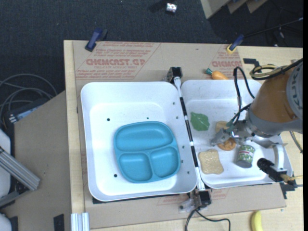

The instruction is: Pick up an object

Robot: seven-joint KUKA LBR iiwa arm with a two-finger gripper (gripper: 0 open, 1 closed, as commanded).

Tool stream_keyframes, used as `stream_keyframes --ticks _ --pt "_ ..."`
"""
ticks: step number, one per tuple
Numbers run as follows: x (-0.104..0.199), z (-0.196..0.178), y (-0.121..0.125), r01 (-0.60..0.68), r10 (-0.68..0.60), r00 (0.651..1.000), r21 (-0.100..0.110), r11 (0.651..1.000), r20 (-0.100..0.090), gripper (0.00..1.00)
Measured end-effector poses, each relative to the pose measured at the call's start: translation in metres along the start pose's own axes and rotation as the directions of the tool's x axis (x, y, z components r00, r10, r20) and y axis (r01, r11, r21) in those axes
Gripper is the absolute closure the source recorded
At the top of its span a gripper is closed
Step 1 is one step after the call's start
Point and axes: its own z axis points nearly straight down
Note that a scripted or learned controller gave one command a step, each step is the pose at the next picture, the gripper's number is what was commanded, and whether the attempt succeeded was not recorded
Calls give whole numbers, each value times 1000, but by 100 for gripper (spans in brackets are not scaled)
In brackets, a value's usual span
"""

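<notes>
My gripper (225,137) is low in the right bin (211,91), reaching in from the right under the arm's orange band (272,105). It sits right over a small orange-brown piece (227,145), partly covering it. A green leafy item (199,121) lies to the gripper's upper left. A tan bread slice (211,161) lies below-left of it, near the bin's front. A small green-labelled can (245,155) stands just right of the orange-brown piece. Nothing is seen lifted off the bin floor.
The left bin (96,100) holds a blue divided plate (147,150). A black divider (185,124) separates the bins. An orange carrot-like toy (217,74) lies behind the right bin and a yellow item (256,221) on the bench at front right. Cables (240,88) hang over the right bin.
</notes>
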Motion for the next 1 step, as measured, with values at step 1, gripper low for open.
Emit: stream_keyframes --ticks 1 --pt "0 -10 1 0 0 1000 -3 1000 1 100"
